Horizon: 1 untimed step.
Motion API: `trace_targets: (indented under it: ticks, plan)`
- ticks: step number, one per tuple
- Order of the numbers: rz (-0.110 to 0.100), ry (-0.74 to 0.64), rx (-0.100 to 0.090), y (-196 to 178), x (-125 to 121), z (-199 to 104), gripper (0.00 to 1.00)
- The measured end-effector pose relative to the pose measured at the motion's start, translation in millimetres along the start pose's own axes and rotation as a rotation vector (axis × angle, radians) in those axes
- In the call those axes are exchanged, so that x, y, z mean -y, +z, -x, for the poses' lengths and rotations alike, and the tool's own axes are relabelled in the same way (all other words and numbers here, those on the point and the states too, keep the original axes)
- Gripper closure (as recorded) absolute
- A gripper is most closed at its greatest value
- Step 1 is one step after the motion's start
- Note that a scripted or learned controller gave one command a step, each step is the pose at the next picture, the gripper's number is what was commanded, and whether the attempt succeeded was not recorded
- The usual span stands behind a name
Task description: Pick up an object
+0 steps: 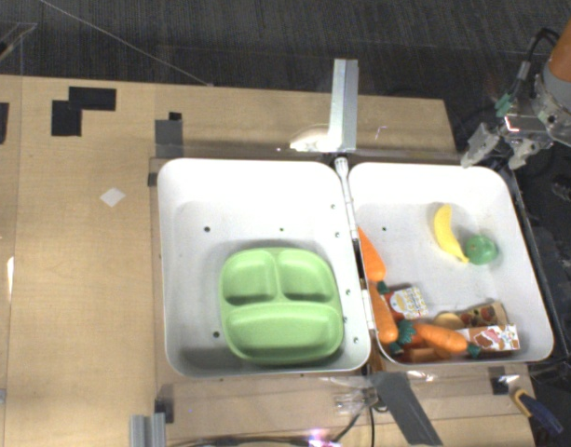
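The right bin point(509, 212) holds a yellow banana point(443, 230) with a small green ball point(482, 250) touching its lower end. Along the bin's left wall lies an orange carrot point(371, 260), and more carrots point(442, 336) are piled at the front. Among them sit a small white packet point(409, 300) and a brown carton point(491, 338). My gripper point(498, 150) hangs over the bin's far right corner, above and right of the banana. It is open, with nothing between its fingers.
The left bin point(187, 212) holds a green divided plate point(280, 304) in its front half. A metal post point(345, 105) stands behind the wall between the two bins. Wooden bench surrounds the bins.
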<state>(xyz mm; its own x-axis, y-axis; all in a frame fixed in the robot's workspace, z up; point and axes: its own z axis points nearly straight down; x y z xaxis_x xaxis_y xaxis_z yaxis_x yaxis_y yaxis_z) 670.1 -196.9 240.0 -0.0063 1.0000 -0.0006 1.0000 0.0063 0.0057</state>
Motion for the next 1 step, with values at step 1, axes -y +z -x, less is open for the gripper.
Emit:
trace_targets:
  ticks: [1]
  plan:
    - [-0.001,0.155,0.0,48.8,31.8,6.3,0.0]
